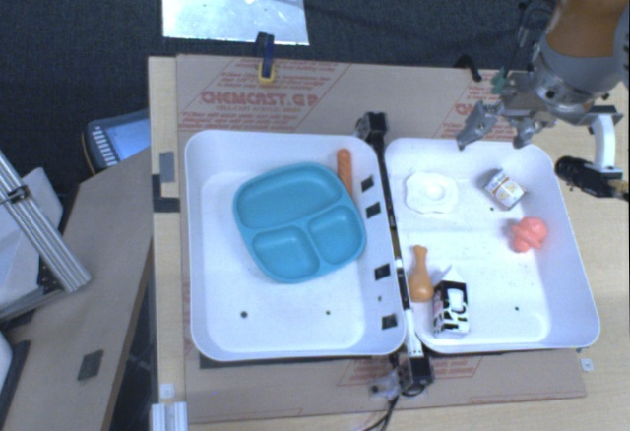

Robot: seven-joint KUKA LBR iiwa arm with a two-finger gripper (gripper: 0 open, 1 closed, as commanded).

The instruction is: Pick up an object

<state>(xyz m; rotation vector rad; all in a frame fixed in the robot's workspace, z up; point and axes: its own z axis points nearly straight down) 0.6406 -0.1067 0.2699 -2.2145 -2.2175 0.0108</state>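
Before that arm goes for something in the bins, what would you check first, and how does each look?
1. Gripper carrying nothing: ok; fingers spread, nothing between them.
2. Targets in the right bin: ok; small can, pink toy, fried egg.
3. Gripper over a target: not ok; it hangs by the bin's far rim.
4. Can free of neighbours: ok.
5. Carton free: cannot tell; orange bottle sits close.

A plate (298, 233) lies in the left bin (212, 321); a can (504, 189) in the right bin (566, 311).
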